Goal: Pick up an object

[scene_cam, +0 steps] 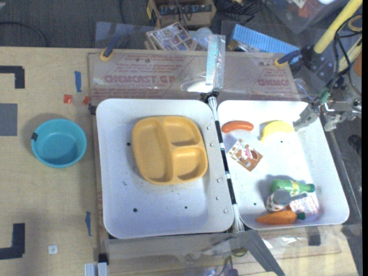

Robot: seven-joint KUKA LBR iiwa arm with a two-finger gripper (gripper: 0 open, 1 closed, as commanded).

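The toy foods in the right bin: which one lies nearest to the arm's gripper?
The yellow plastic banana, at the bin's far side just left of the gripper. The orange sausage lies farther left; the orange carrot lies at the near edge.

You were looking at a robotics lab: two white bins (115, 211) sat on a taped wooden bench (40, 85), with loose cables (132, 4), cardboard boxes (181, 4) and clamped plastic sheeting (149, 76) cluttering the floor behind.
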